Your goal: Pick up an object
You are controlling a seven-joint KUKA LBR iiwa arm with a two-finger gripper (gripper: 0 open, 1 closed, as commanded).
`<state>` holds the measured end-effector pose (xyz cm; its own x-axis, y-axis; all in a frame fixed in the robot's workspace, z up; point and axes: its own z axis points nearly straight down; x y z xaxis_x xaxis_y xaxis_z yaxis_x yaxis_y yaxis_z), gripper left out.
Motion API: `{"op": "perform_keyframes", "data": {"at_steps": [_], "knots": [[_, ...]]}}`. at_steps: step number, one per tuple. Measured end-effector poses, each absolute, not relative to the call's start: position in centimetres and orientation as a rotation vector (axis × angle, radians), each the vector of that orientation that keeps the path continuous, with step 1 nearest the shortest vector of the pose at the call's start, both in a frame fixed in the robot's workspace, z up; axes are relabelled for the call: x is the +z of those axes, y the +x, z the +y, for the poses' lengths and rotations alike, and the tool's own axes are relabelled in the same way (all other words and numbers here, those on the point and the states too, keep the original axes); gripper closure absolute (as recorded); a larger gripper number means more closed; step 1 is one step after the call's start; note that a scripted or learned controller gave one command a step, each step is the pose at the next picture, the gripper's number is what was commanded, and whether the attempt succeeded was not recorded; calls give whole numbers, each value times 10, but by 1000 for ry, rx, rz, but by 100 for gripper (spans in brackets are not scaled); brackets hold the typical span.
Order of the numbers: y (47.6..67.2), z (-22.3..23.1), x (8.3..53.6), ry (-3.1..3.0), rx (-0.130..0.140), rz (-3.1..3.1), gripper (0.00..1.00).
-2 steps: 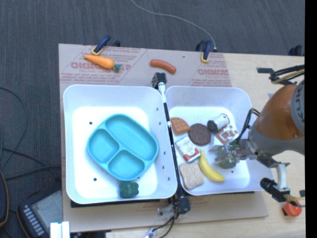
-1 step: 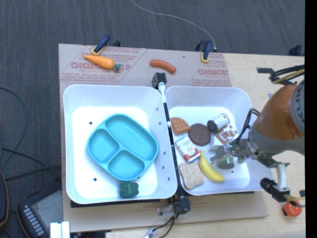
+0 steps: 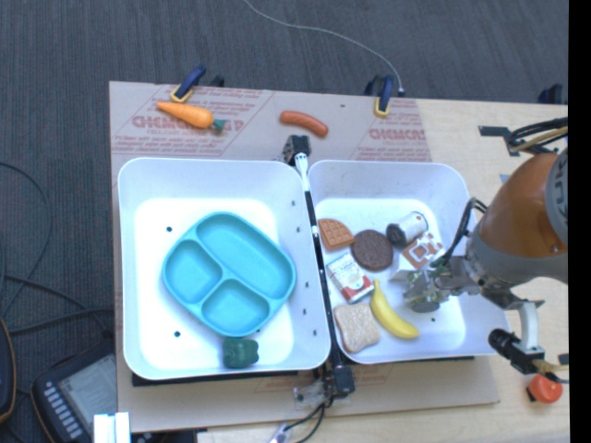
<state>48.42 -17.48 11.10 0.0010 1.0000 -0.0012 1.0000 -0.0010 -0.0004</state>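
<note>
Two shallow white bins sit side by side on a cardboard-covered bench, seen from above at a slant; the left bin (image 3: pixel 129 247) holds a blue divided plate (image 3: pixel 229 273) in its middle, with a dark green toy vegetable (image 3: pixel 240 352) just beside the plate's near edge; the right bin (image 3: pixel 452 187) holds a cluster of toy foods: a waffle (image 3: pixel 334 233) near its left wall, a dark round cookie (image 3: pixel 372 249) just right of the waffle, a small can (image 3: pixel 407 226) lying on its side farther right, a red and white packet (image 3: pixel 349 277) nearer the viewer, a slice of bread (image 3: pixel 356 326) at the near left corner, and a yellow banana (image 3: pixel 391 314) lying just right of the bread; the grey arm with its orange band (image 3: pixel 519 215) reaches in from the right, and its gripper (image 3: pixel 427 286) is low inside the right bin, just right of the banana and near the packet; whether its fingers are apart or closed cannot be told, as the tip is a blurred dark mass; beyond the bins, on the cardboard, lie an orange carrot (image 3: pixel 187 114) at far left and a sausage (image 3: pixel 304 123) near the middle.
</note>
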Motion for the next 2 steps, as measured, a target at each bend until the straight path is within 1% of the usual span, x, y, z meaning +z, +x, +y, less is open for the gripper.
{"op": "perform_keyframes", "data": {"at_steps": [2], "knots": [[485, -174, 130, 2222, -3, 2221, 100]]}}
